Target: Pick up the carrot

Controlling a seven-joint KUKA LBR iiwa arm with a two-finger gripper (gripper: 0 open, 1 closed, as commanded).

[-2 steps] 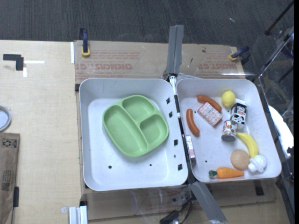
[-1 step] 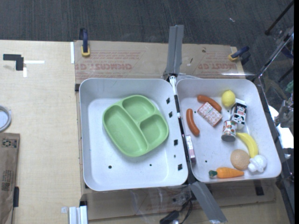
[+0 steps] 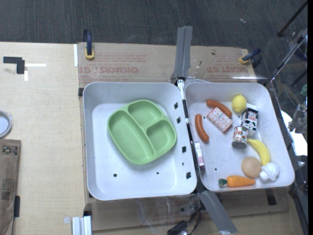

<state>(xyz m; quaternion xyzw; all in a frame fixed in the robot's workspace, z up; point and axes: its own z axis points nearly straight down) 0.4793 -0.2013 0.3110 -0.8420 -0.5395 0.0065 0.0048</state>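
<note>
The carrot [image 3: 236, 181] lies along the near edge of the right bin [image 3: 281, 131], near its front corner, long axis parallel to that edge; pincer state cannot be told

A blurred pale-grey segment [image 3: 299, 124] lies at the right edge of the view. Whether it belongs to the arm cannot be determined.

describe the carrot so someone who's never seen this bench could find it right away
Look in the right-hand white bin, along its near edge. The carrot lies flat there, just below the tan egg-like ball. It is the only orange, tapered piece with a green tip.
</note>
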